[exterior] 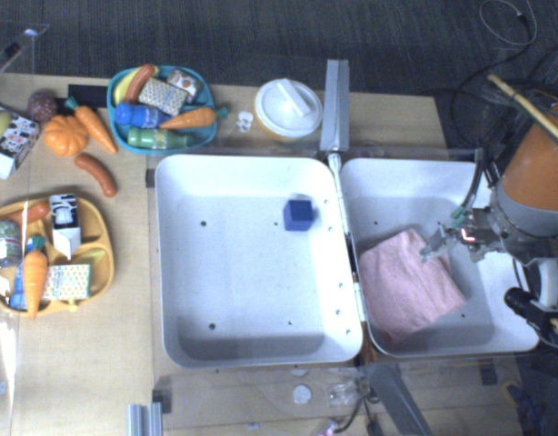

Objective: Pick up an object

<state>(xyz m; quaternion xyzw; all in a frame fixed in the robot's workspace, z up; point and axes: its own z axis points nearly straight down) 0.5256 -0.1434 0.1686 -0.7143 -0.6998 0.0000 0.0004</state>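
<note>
Although two white bins sit side by side on the bench, the coming move turns on the right bin [388,175] alone, since the arm [533,175] leans in over its right wall. The left bin [243,316] holds a small blue block [299,214] toward its far right part, well apart from the tool and across the divider between the bins. In the right bin lies a pink cloth [404,282], a crumpled patch whose long axis runs from far-left to near-right, filling the near middle of the floor. The gripper [441,242] hangs at the cloth's far right corner, just beside or touching its edge, so the cloth lies to the left and nearer side of the tool. By my reading the cloth is the likelier target, being much closer than the block. Whether the tool is clenched or released cannot be told; it is too small and blurred here.
</note>
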